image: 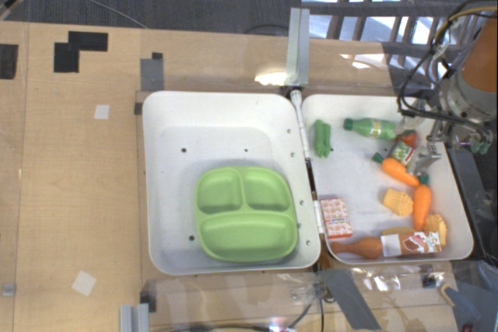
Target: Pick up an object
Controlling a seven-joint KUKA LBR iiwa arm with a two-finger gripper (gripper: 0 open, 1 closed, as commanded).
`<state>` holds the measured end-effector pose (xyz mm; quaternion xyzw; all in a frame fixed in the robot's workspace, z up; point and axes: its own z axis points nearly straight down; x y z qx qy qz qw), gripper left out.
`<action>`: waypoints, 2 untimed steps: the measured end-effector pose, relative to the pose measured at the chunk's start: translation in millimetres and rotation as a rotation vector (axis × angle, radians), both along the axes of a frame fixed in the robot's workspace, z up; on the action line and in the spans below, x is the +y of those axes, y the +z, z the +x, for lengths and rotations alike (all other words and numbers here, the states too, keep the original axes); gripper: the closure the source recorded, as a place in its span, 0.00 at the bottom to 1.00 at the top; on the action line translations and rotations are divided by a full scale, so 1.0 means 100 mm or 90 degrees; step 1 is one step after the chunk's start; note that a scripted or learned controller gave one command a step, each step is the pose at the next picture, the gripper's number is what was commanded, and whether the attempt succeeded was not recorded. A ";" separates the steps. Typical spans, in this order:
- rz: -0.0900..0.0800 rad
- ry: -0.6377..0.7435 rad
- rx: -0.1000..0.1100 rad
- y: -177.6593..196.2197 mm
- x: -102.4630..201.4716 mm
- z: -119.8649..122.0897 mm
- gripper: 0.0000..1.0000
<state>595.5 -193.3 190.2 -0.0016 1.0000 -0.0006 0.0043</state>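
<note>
My gripper (426, 158) hangs low over the right part of the right bin (350, 109), just right of a small red and green packet (404, 148) and above an orange carrot (399, 172). A second carrot (422, 205) lies just below it, next to a yellow piece (398, 202). Nothing can be seen held in the gripper. A green bottle (372, 127) lies at the bin's back, and a green vegetable (321, 138) lies near its left wall.
The left bin (167, 167) holds a green divided plate (246, 213). At the right bin's front lie a red patterned box (335, 217), a brown bottle with a label (393, 245) and a bread-like piece (436, 228). Cables loop above the wrist (424, 82).
</note>
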 end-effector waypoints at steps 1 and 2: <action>-0.002 0.033 -0.004 -0.99 -0.12 0.17 0.00; -0.001 0.026 -0.003 -1.01 0.06 -0.26 0.00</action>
